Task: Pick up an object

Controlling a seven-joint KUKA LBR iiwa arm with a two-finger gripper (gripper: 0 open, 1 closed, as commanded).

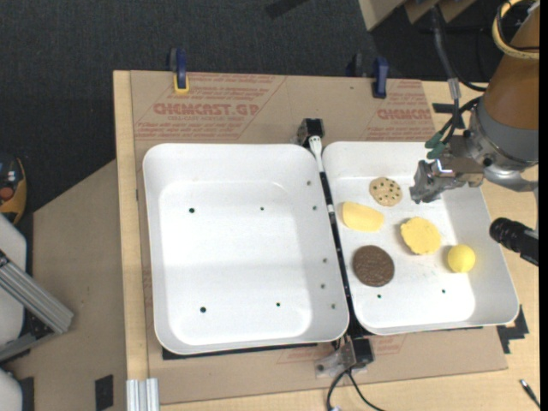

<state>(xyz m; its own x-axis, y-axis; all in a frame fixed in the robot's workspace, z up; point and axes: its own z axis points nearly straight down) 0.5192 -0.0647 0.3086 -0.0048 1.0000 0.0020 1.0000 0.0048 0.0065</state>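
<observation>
The right bin holds several food pieces: a chocolate-chip cookie, a pale yellow oval piece, a yellow lump, a dark brown round cookie and a small yellow ball. My gripper hangs over the bin's upper right part, just right of the chocolate-chip cookie and above the yellow lump. Nothing shows between its fingers.
The left bin lies beside the right one, split from it by a black divider strip. Both rest on a brown board held by two blue clamps at the back. A black cylinder juts in at the right.
</observation>
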